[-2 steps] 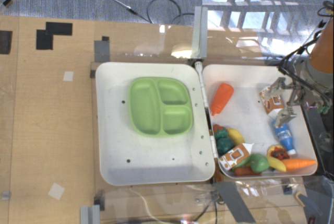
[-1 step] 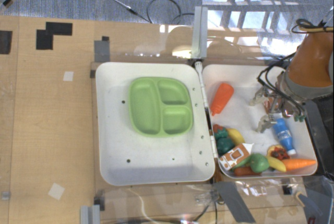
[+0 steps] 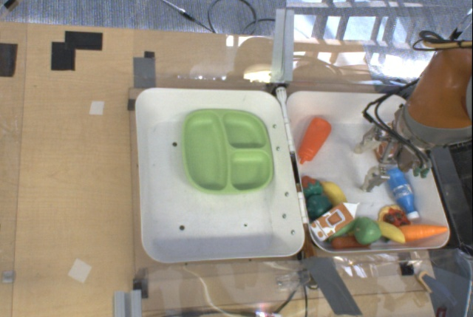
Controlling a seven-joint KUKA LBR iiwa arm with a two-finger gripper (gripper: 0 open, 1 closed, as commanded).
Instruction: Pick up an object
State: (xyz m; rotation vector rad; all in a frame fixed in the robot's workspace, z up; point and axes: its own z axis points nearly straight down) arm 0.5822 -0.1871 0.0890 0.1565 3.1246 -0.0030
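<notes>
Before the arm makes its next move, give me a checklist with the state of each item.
1. Hand over the right bin: ok.
2. Something between the fingers: cannot tell; nothing visibly held.
3. Nearest target, the blue bottle, lying just beside the hand: ok.
4. Orange bottle lying alone, with room around it: ok.
5. Toys along the bin's near edge, carrot and banana included, crowded together: not ok for a clean grasp.
6. Green divided plate in the left bin, out of the way: ok.

No readable text, labels or numbers — none legible
</notes>
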